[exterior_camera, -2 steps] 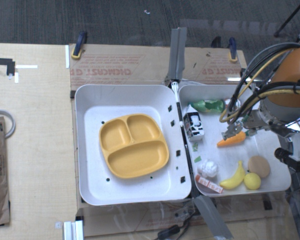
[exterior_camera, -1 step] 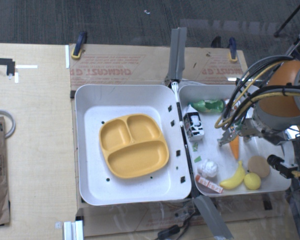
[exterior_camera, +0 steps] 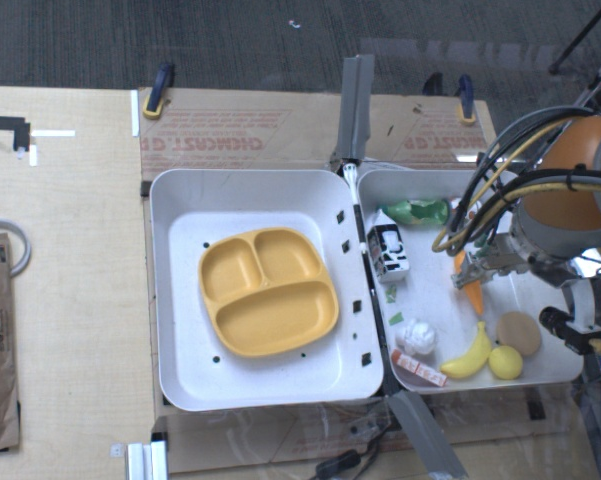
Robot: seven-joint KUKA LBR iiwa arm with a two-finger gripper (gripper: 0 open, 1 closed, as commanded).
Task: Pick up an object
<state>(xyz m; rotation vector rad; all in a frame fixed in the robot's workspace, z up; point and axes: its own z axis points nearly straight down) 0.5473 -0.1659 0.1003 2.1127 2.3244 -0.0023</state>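
On the pale wooden bench (exterior_camera: 70,268) sit two shallow white bins side by side. The left white bin (exterior_camera: 180,218) holds a yellow plastic plate with three compartments (exterior_camera: 269,291), lying flat near its middle. The right white bin (exterior_camera: 420,268) holds the loose things: a crumpled green leafy item (exterior_camera: 417,211) near its far wall, a small black-and-white box (exterior_camera: 388,251) just below that by the left wall, a white crumpled ball (exterior_camera: 416,338), a flat red-and-white packet (exterior_camera: 418,370) at the near edge, a yellow banana (exterior_camera: 468,358), a yellow lemon (exterior_camera: 505,362) just beside the banana, a brown round potato-like item (exterior_camera: 518,332), and an orange carrot (exterior_camera: 473,290). The grey arm's end effector (exterior_camera: 477,268) is low over the carrot, under a bundle of cables; whether it is apart, together or clamped on anything I cannot tell.
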